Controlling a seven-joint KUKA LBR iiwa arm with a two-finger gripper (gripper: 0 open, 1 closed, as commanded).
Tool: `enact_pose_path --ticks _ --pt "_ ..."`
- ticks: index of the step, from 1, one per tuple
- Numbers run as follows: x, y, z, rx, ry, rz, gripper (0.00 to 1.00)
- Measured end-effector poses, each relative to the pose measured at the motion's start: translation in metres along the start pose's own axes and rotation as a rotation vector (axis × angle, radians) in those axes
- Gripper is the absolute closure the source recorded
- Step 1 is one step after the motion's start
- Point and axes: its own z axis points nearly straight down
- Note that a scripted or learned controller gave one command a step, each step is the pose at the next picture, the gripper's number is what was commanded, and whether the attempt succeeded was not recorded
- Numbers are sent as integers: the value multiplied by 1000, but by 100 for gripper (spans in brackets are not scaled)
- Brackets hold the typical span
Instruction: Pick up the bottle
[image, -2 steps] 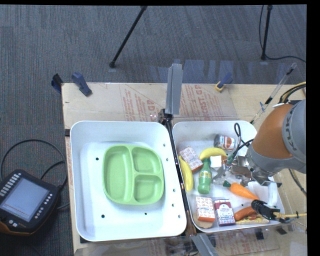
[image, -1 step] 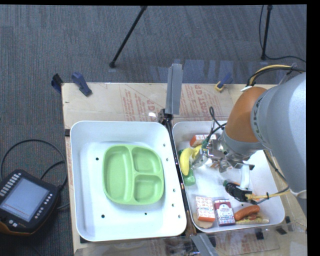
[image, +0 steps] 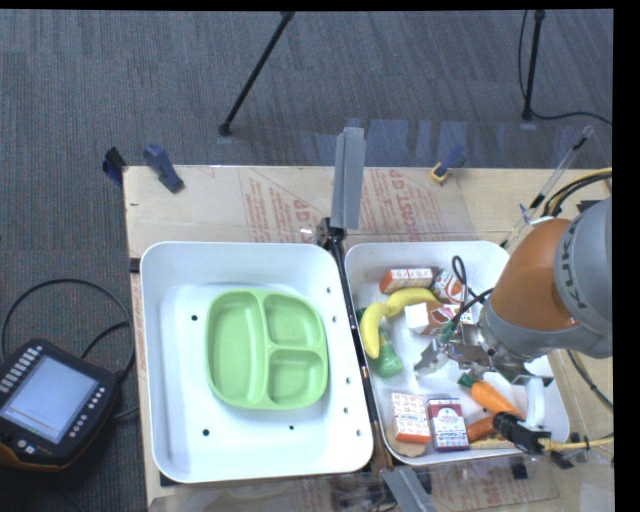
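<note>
Grey metal hand (image: 436, 358), its grip state impossible to tell, hung low in the cluttered right white bin (image: 490, 250) near the yellow banana (image: 385, 312), presumably seeking the bottle

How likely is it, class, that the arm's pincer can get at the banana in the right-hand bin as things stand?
Probably yes. The pincer hangs low over the right-hand bin, just right of the banana, which lies uncovered with nothing between the two.

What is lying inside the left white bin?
Inside the left bin lies one green divided plate, with three compartments and nothing in them. Whatever is under the plate is covered.
</note>
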Motion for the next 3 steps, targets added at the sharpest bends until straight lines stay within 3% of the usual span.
enact_pose_path --ticks 1,2,3 --pt "46 -51 1 1 0 50 0" --pt "43 -52 -7 7 1 61 100" --pt "106 -59 -197 -1 -4 216 100"
